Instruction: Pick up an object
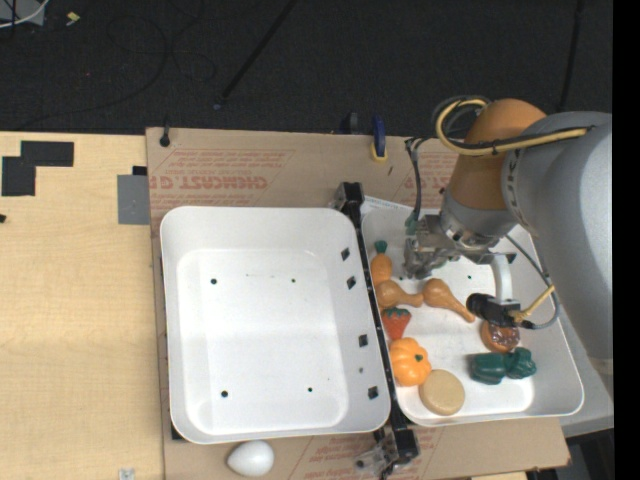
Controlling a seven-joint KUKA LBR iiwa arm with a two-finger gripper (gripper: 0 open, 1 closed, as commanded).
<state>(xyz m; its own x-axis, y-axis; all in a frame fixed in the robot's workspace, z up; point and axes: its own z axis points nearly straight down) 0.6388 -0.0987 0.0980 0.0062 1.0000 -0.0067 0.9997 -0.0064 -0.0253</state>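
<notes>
The right bin [560, 393] holds several toy foods: an orange pumpkin [408, 360], a tan round disc [442, 392], a green piece [502, 366], a brown-red piece [499, 336], a red-and-orange carrot-like piece [396, 320], an orange piece [381, 267] and two tan squash-shaped pieces [447, 297]. My gripper [422, 261] hangs low over the bin's upper left part, just above the tan squash pieces. I see nothing held between its fingers.
The left bin [180, 268] lies beside the right one, joined by a black divider with clips [362, 298]. A white egg-shaped object [250, 458] rests on the cardboard in front of the left bin. The grey arm [560, 198] covers the right bin's far right.
</notes>
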